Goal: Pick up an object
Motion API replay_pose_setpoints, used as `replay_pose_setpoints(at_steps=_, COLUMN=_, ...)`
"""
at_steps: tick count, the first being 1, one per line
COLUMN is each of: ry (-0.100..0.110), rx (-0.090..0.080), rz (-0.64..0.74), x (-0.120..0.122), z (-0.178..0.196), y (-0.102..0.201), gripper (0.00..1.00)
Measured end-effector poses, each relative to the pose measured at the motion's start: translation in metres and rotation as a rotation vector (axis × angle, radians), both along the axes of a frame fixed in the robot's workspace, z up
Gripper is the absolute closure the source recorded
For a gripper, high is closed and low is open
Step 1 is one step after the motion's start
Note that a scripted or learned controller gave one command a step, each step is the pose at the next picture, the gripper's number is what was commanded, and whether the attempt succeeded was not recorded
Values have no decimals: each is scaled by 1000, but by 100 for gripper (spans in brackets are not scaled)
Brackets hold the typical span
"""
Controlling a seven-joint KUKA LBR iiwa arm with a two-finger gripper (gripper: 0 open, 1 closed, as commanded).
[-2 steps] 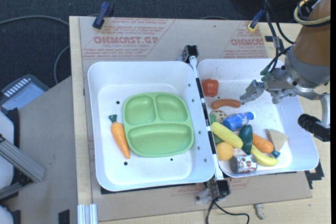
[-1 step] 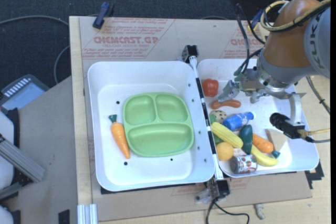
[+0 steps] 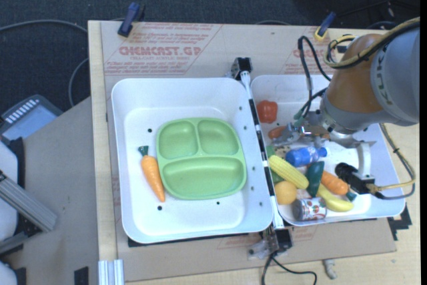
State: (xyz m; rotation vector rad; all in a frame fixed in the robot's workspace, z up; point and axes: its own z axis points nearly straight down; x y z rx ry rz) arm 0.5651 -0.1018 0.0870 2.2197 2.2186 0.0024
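Observation:
My gripper (image 3: 294,133) is low in the right bin (image 3: 283,87), near its left-middle part, just above a blue bottle (image 3: 305,156) and to the right of a red toy (image 3: 267,111). Below it lie a corn cob (image 3: 288,171), a yellow-orange round fruit (image 3: 285,193), a small can (image 3: 309,209), a green piece (image 3: 315,174), an orange carrot (image 3: 334,183) and a banana (image 3: 337,203). The grey arm with its orange band (image 3: 353,80) covers the bin's right part.
The left bin (image 3: 127,143) holds a green divided plate (image 3: 200,158) and a carrot (image 3: 152,175) to its left. A black clamp (image 3: 241,66) sits where the bins meet at the back. Cables (image 3: 307,70) hang beside the arm.

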Motion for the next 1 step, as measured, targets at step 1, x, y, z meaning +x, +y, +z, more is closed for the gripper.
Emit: replay_pose_setpoints(at_steps=1, ry=-7, rx=0, rz=-1, x=-21, z=1, y=5, gripper=0)
